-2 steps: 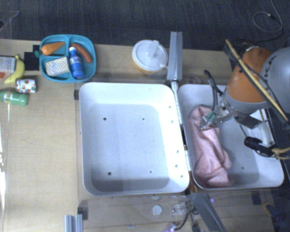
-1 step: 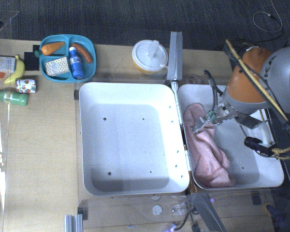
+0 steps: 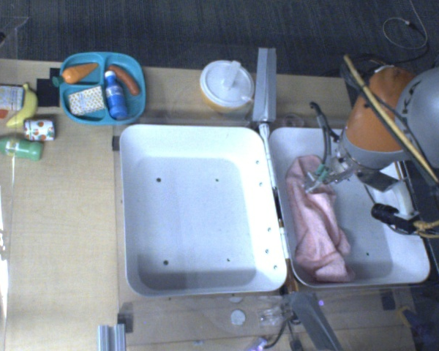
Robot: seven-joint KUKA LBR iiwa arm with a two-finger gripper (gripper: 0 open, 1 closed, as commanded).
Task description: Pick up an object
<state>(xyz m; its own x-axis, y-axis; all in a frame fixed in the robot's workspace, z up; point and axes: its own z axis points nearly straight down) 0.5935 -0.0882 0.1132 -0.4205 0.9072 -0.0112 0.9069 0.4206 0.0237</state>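
Care matters now: we cannot tell the tool's [image 3: 323,175] spread, so we should pinch a raised fold of the pink towel [image 3: 318,221], then lift straight.

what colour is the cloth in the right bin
Pink. The cloth shows plainly in the camera view, lying bunched along the right bin's left side.

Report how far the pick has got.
Done: the gripper has reached the right bin and sits low over the upper end of the pink cloth. In hand: nothing visibly gripped; the cloth lies flat in the bin. Left: a secure grasp and the lift.
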